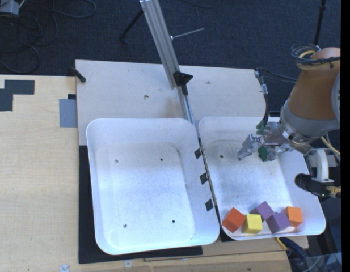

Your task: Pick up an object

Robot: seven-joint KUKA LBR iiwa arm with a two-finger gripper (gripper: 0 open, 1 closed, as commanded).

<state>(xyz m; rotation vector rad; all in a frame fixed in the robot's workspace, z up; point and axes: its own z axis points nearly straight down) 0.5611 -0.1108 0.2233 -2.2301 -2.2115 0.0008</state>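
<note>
Risk noted: blocks packed tight along lower edge of right bin (231, 152), lower right of frame; fingers likely blocked by neighbours or bin wall, causing slip or empty closure. Orange block (234, 219), yellow block (253, 223), purple blocks (271, 216), second orange block (294, 215) seen touching or just beside each other. Gripper (260, 147) located right of centre, above upper part of right bin, well apart from blocks. Green item seen at gripper; whether held cannot be told. Finger opening cannot be told. Left bin (101, 152) noted at centre.
</note>
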